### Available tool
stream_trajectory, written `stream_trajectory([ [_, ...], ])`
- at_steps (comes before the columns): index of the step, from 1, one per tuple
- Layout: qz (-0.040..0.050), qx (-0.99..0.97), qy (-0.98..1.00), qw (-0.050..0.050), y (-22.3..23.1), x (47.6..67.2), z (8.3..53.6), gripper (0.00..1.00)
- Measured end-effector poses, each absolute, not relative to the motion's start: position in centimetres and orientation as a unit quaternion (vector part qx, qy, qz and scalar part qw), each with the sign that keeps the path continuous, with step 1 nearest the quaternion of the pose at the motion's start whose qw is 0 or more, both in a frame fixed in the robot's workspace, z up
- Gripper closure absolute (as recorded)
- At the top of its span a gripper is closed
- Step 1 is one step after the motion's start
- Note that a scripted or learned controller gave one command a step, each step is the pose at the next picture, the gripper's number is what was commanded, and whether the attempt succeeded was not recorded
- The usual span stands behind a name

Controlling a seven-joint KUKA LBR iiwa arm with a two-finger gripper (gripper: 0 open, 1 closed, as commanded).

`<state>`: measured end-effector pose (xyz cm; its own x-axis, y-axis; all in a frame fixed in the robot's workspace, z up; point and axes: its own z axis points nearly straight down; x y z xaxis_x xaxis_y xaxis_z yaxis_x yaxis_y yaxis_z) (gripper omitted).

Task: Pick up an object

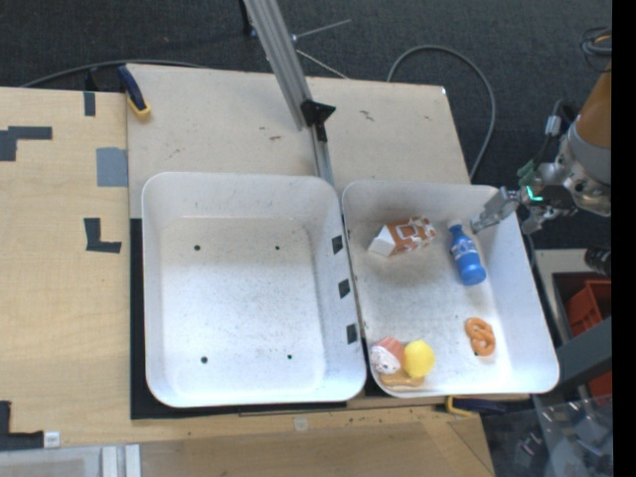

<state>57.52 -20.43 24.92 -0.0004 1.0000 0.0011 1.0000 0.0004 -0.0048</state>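
While the gripper (507, 210) hangs at the right bin (527, 296) far-right rim | jaws: gap unreadable, nothing seen between them | blue bottle (465, 255) lies just left, nearest target | carton (401, 238) mid-bin, pretzel (481, 336) and lemon (418, 358) near edge

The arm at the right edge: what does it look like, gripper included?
An orange band sits above a grey wrist with dark fittings and a small green light. The gripper ends in slim grey metal fingers, seen over the right bin's rim.
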Motion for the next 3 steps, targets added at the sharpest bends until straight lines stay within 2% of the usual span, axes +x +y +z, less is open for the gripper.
stream_trajectory([
  [1, 0.0005, -0.706, -0.708, 0.000, -20.4, 57.6, 25.1, 0.00],
  [2, 0.0021, -0.707, -0.708, 0.002, -20.7, 58.4, 19.3, 0.00],
  [3, 0.0019, -0.707, -0.708, 0.003, -19.8, 58.1, 14.4, 0.00],
])
